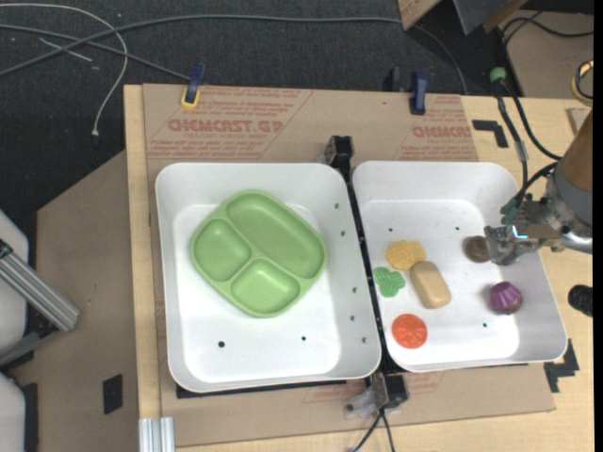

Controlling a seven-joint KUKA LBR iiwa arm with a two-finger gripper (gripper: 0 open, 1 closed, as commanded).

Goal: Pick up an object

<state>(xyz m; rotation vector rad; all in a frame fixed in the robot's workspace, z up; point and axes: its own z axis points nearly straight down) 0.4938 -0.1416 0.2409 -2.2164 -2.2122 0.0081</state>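
- Gripper (502,237) sits low over the right bin (443,188), at its right wall; arm enters from the right edge.
- Nearest item: small brown rounded object (476,249), dull, touching or just beside the gripper tip on its left. Cannot tell whether it is between the jaws.
- Jaws: gap not resolvable, cannot tell wide or narrow.
- Other right-bin items: purple ridged piece (505,297) near the right wall; yellow piece (406,253), tan oblong block (431,283), green leafy piece (388,282) clustered mid-bin; orange-red round piece (409,330) near the front wall.
- Left bin (188,347) holds a light green three-compartment plate (259,252), lying flat.
- Cardboard sheet (283,125) under the bins on the tabletop: red print reads roughly "CHEMCAST GP", repeated partly at right.
- Blue clamps (195,82) pin the cardboard's back edge.
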